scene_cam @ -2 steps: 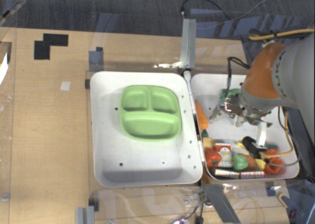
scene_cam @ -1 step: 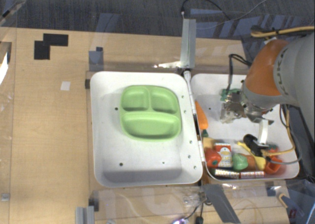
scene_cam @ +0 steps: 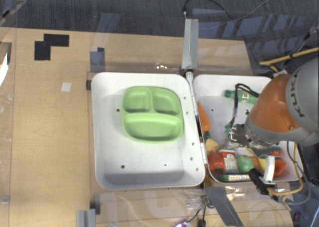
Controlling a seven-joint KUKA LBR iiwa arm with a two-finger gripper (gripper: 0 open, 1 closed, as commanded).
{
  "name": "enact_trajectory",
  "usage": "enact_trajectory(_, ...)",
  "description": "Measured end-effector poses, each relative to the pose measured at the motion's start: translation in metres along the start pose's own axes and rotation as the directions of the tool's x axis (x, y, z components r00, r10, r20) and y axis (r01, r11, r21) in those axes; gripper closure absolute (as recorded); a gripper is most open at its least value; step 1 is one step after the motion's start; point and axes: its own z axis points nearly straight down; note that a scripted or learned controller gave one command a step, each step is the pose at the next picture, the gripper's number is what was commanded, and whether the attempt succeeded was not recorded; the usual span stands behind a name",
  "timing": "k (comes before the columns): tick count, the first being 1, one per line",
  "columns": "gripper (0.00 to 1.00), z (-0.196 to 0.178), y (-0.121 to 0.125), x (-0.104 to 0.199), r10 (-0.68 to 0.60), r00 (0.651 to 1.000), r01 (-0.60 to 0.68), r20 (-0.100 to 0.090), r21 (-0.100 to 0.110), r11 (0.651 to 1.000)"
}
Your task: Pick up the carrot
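The carrot (scene_cam: 203, 114) is a slim orange piece lying lengthwise against the left wall of the right bin (scene_cam: 218, 87). My gripper (scene_cam: 236, 140) hangs under the orange-banded wrist (scene_cam: 271, 107) over the near half of that bin. It is to the right of the carrot and a little nearer the front, above a heap of toy food. The arm's bulk hides the bin's right side.
At the right bin's front lie a yellow piece (scene_cam: 212, 145), a red item (scene_cam: 216, 161), a small carton (scene_cam: 230, 160), a green piece (scene_cam: 245, 163) and a dark bar (scene_cam: 234, 176). A green divided plate (scene_cam: 151, 113) sits in the left bin (scene_cam: 144, 171). A green-capped object (scene_cam: 230, 93) lies at the back.
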Motion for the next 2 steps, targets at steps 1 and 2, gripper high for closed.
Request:
enact_trajectory(1,1.00,-0.092,0.096,0.028,0.160,0.987,-0.160,0.004,0.016,0.987)
enact_trajectory(2,1.00,-0.092,0.018,0.036,-0.076,0.997,0.076,-0.001,0.019,0.997)
